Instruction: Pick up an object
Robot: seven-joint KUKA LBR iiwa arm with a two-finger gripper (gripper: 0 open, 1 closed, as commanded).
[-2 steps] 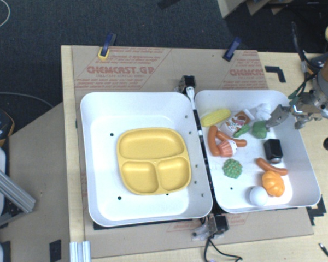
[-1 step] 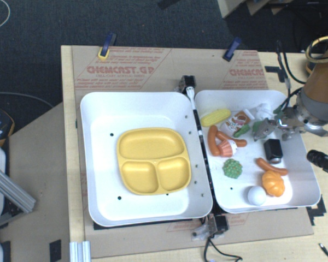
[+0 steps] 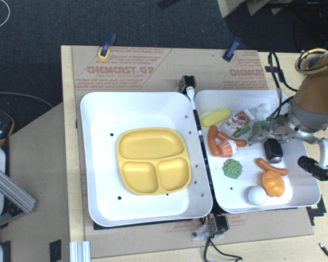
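Worktop [image 3: 153,64] seen from above bears two white bins side by side. The left bin [image 3: 98,162] holds a yellow divided plate [image 3: 153,160]. The right bin [image 3: 300,192] holds a corn cob [image 3: 215,117], a snack packet [image 3: 239,119], a red-orange sausage [image 3: 218,142], a broccoli floret [image 3: 232,168], a white ball [image 3: 256,195] and an orange fruit [image 3: 273,184]. The hand [image 3: 261,132] sits low over the right bin's far half, its tip at a green leafy piece [image 3: 245,129] just beside the packet. Whether it is released or clenched cannot be told.
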